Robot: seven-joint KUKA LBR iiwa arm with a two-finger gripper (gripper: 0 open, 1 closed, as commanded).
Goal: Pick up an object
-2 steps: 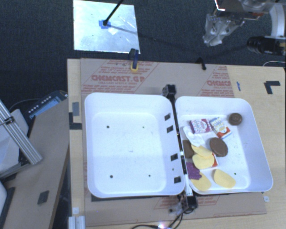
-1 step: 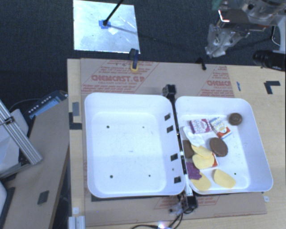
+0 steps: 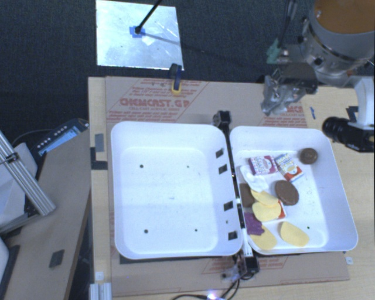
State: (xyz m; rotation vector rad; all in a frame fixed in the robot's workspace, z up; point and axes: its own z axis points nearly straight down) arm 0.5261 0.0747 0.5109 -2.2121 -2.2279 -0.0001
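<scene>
Two shallow white plastic bins sit side by side on a pale board printed with red lettering (image 3: pixel 153 101). The left white bin (image 3: pixel 126 143) has a wide bare floor with raised rims all round, so the open room lies there. The right white bin (image 3: pixel 328 176) is crowded along its 9 o'clock side, against the black-clipped seam (image 3: pixel 228 187) between the bins; its floor toward 3 o'clock is bare.

The metal two-finger gripper (image 3: pixel 280 102) hangs beyond the right bin's rim at 12 o'clock, over the board and well apart from the things in the bin. It touches nothing and nothing shows between its fingers; how far they stand apart cannot be told from this slant. The grey arm with its orange band (image 3: pixel 343 14) comes in from the 2 o'clock corner.

In the right bin, a small round dark brown disc (image 3: pixel 308 155) lies alone near the 1 o'clock corner. Just beside it toward 9 o'clock lie a white and red packet (image 3: pixel 289 166) and a pink and white packet (image 3: pixel 262 164), almost touching. Near the centre rests a brown oval piece (image 3: pixel 286 192). From there toward 7 o'clock, yellow oval pieces (image 3: pixel 265 199) overlap one another, with a purple scrap (image 3: pixel 253 223) by the seam and one yellow oval (image 3: pixel 293 234) lying apart near 6 o'clock.
</scene>
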